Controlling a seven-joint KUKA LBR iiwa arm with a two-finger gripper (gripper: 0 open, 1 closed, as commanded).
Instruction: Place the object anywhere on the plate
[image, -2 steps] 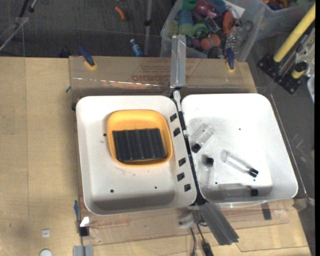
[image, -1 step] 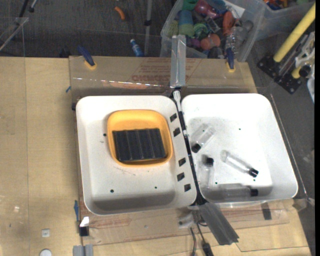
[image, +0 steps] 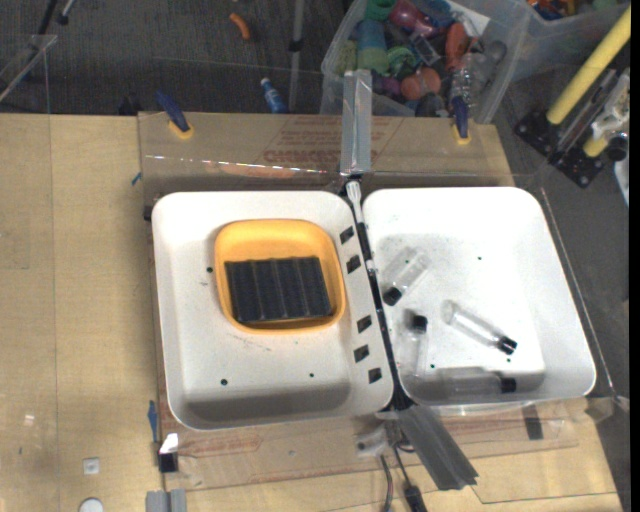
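Note:
An orange, square-ish plate (image: 275, 233) with rounded corners sits in the left white bin (image: 190, 340), a little behind its middle. A black ribbed rectangular object (image: 277, 289) lies flat on the plate and covers most of its floor, toward the front rim.
The right white bin (image: 520, 250) holds several clear tubes with black caps: one (image: 400, 276) near the divider, one (image: 478, 328) lying slantwise in the middle, one (image: 478, 380) by the front wall. A crate of colourful toys (image: 420, 45) stands behind the bench.

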